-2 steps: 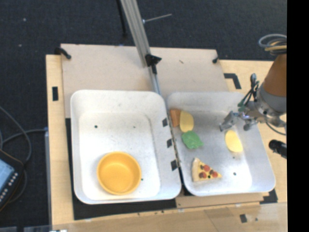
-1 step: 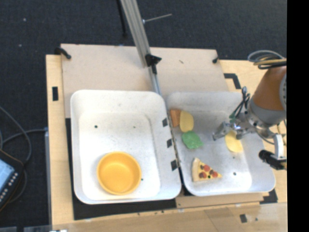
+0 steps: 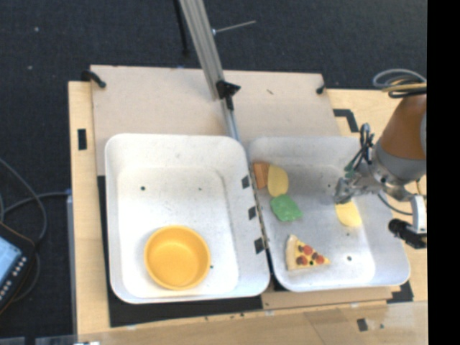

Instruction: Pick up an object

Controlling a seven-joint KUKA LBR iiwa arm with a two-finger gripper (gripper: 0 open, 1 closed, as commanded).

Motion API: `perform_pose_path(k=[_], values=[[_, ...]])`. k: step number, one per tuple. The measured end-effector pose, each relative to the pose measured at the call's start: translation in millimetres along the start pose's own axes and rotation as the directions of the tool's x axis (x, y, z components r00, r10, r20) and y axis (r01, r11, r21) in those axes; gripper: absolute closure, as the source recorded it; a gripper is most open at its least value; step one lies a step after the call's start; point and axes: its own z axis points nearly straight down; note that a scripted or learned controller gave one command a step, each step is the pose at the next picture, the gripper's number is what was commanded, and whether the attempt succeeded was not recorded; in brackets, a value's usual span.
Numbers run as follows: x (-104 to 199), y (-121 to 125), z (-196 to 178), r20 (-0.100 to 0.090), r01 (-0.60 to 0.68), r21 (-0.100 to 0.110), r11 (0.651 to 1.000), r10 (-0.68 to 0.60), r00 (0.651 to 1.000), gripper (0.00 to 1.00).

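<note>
A robotics lab, this one: a plywood table (image 3: 180, 99) on dark carpet (image 3: 86, 20), an aluminium camera mast (image 3: 203, 38) rising behind the table, loose cables (image 3: 21, 200) left of it.

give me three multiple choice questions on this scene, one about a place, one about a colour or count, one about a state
1. Where is the yellow bowl?
A. in the left bin
B. in the right bin
C. on the floor beside the bench

2. What colour is the small item just above the pizza slice?
A. blue
B. green
C. black

3. How does the yellow bowl stand?
A. upside down
B. tipped on its side
C. upright, its opening facing up

Answers:
1. A, the bowl sits in the near part of the left bin.
2. B, the item between the pizza slice and the yellow and orange pieces at the bin's left wall is green.
3. C, its round rim and inner hollow face the camera above.
</note>
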Motion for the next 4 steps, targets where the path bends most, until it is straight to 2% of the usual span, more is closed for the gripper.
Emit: perform_pose_path(k=[2, 3, 4], values=[[2, -16, -104, -0.001, 0.002, 0.003, 1.000, -0.002, 1.000, 1.00], [0, -15, -159, 0.001, 0.006, -0.003, 1.000, -0.006, 1.000, 1.00], [61, -24, -154, -0.002, 0.010, 0.002, 1.000, -0.010, 1.000, 1.00]])
